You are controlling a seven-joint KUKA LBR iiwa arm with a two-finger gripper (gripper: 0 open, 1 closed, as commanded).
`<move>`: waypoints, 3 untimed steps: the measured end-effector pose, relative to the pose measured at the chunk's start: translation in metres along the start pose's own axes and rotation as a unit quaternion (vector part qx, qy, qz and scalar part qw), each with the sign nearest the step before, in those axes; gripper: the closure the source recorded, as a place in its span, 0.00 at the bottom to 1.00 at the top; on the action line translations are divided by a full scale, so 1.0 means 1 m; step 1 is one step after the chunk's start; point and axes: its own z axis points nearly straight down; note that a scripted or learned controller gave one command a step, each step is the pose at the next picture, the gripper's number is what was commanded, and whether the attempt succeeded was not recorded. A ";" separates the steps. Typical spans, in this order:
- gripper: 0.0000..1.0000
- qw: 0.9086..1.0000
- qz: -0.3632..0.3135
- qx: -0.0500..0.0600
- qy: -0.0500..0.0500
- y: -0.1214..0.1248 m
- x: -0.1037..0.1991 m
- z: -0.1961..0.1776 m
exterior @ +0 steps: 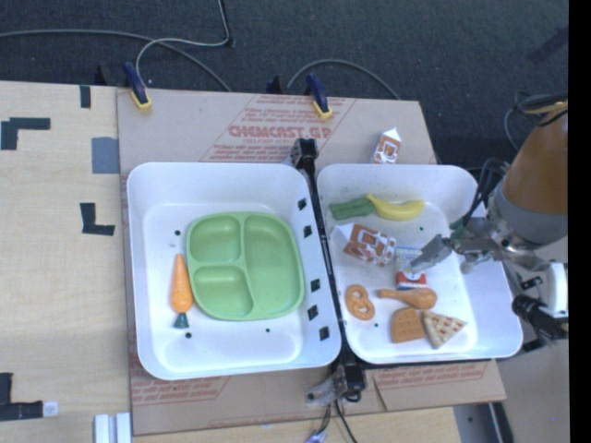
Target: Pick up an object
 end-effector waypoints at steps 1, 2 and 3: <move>0.00 1.000 0.000 -0.002 0.000 -0.020 0.013 0.111; 0.00 1.000 0.000 -0.004 -0.001 0.015 0.066 0.111; 0.00 1.000 0.000 -0.004 -0.001 -0.019 0.059 0.111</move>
